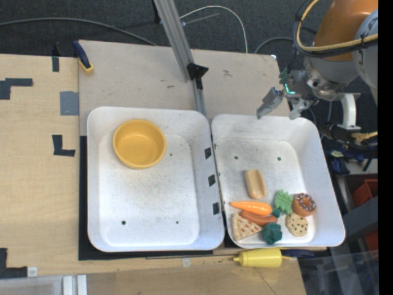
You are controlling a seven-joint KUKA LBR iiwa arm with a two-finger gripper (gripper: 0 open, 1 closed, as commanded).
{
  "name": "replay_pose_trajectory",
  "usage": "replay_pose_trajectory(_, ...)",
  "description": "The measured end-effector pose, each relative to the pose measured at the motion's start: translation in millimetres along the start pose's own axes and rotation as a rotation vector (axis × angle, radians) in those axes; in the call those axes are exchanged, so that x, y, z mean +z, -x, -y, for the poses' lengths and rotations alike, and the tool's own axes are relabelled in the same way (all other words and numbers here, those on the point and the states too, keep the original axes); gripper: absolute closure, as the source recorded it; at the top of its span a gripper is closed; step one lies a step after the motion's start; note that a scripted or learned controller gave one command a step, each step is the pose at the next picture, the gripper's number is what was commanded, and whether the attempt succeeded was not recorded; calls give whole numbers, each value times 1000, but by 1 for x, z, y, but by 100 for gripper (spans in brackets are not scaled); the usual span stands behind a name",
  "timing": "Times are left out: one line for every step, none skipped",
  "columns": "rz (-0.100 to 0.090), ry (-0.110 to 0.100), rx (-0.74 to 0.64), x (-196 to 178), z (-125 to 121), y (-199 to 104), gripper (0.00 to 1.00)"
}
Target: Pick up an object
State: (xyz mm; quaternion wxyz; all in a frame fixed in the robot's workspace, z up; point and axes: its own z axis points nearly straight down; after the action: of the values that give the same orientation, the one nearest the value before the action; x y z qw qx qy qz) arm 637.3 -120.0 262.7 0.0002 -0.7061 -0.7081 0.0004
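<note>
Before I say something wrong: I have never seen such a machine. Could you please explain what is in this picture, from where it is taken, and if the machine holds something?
One camera looks down at a slant on a workbench. The grey and orange shape at the upper right is a robot arm. At its end is a gripper, a claw with two fingers; these are spread open with nothing between them. It hangs over the far edge of the right bin.

Two shallow white bins sit side by side. The left bin holds a yellow bowl. The right bin holds toy food, gathered in its near part: a bread roll, a carrot, a pizza slice, broccoli, a leafy green, a donut and a cookie.

A yellow bottle lies on the bench in front of the bins.
</note>
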Motion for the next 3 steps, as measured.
replay_pose_trajectory(0, -6, 0, 59, -7, -6, 0)
replay_pose_trajectory(0, -6, 0, 112, 0, -15, 0)
replay_pose_trajectory(0, -6, 1, 165, 7, -25, 0)
